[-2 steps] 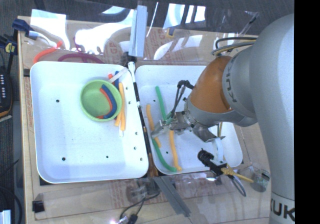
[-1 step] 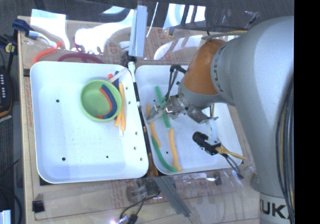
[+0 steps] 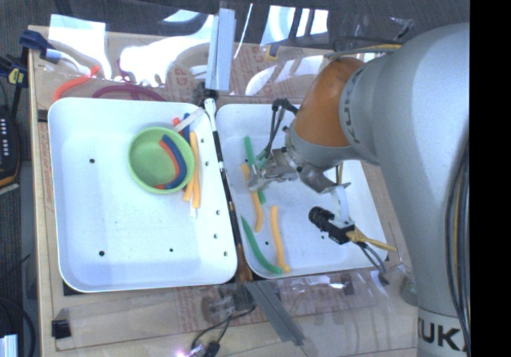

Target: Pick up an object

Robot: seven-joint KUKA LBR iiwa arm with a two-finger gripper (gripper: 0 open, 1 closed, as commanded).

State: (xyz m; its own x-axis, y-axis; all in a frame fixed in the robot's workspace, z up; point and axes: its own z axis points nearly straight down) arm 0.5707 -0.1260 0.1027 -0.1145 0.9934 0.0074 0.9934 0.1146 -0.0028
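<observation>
near end, right bin [image 3: 307, 255]: a green strip [image 3: 257, 245] is lying curved along the left wall, and a yellow stick [image 3: 277, 237] is lying just beside it on the right.
middle, right bin: an orange stick [image 3: 257, 210] is lying lengthwise, with its far end running up towards the gripper; this is the likeliest thing to pick.
handling, as judged: the orange stick is looking light, thin and smooth. it is probably inclined to roll or slip, and is not looking fragile.
hold point, as judged: a hold across its narrow width near the middle is looking soundest.
gripper [image 3: 262, 176]: it is hanging low over the middle of the right bin, just beyond the orange stick. how far open it is cannot be told, and nothing is showing in its hold.
far end, right bin: a green stick [image 3: 249, 152] is lying close to the gripper.
left bin [image 3: 120, 236]: a green bowl [image 3: 152, 160] is sitting towards the far right.
</observation>
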